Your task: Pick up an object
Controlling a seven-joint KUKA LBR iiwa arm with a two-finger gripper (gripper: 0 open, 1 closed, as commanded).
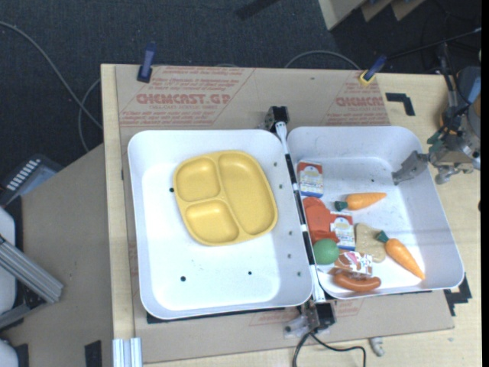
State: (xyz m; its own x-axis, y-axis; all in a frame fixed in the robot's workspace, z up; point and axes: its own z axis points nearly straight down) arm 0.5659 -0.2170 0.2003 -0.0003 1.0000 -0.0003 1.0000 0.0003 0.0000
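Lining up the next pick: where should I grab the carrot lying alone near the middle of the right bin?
Take the carrot across its thick orange middle, coming straight down. It lies flat, pointing left to right, with bare bin floor around it, so the fingers can close from its far and near sides.

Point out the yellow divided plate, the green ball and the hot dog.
yellow divided plate (200, 180): camera view, upper-left compartment floor.
green ball (325, 251): camera view, its top.
hot dog (356, 283): camera view, sausage middle.

Yellow tray (226, 197), orange carrots (365, 200), green ball (325, 251), white bins (153, 228).
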